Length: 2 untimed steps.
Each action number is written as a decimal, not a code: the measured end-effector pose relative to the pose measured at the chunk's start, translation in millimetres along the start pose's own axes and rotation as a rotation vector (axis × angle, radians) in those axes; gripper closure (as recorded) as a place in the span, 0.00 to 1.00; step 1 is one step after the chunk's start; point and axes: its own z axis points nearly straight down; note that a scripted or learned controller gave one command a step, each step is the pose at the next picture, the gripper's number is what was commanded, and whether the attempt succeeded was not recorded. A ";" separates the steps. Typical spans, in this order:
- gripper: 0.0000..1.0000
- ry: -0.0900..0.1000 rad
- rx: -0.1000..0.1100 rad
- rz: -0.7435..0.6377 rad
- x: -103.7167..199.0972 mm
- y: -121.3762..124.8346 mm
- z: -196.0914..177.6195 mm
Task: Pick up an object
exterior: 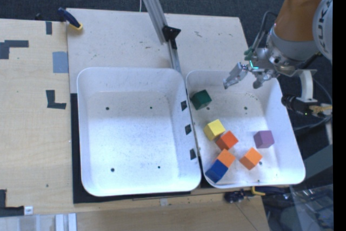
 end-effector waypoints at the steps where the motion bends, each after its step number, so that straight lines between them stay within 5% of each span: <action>1: 0.00 -0.001 -0.005 -0.001 -0.1 0.8 -2.6; 2: 0.00 -0.002 0.000 0.000 -0.8 10.1 54.1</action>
